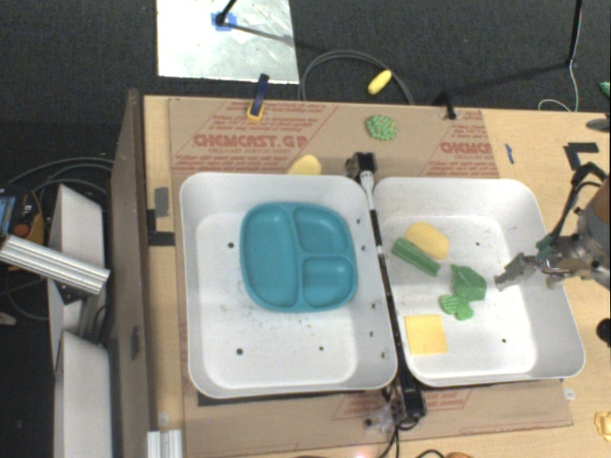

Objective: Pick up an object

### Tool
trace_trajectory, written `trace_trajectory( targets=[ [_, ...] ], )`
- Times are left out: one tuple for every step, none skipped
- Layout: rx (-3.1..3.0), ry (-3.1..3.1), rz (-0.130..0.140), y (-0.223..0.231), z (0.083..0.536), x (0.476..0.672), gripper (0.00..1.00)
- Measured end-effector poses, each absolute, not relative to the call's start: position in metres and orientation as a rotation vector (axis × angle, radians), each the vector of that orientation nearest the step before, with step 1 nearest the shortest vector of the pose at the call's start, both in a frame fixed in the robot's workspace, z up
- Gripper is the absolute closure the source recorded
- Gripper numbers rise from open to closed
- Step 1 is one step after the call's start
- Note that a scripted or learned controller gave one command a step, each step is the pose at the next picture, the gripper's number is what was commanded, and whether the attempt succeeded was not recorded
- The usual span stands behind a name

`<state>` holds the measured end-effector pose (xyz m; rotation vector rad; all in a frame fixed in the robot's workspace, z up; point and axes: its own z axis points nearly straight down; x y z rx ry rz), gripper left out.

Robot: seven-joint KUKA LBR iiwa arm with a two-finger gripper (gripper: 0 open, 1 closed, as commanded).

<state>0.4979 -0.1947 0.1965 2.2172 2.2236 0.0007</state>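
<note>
Hovering gripper [503, 277] near right bin [496, 198] right rim, finger state unclear; green piece [468, 282] just left.

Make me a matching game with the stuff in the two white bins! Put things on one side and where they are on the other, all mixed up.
Things:
1. blue divided plate
2. yellow square
3. yellow lump
4. gripper

Places:
A. right bin, near its front edge
B. over the right bin's right side
C. middle of the left bin
D. right bin, toward the back, touching the green stick

Pairs: 1-C, 2-A, 3-D, 4-B
</note>
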Motion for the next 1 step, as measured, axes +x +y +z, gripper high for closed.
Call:
trace_trajectory(
  targets=[
    [2.217, 2.228, 0.003, -0.1627, 0.0838, 0.5038, 0.0]
  ],
)
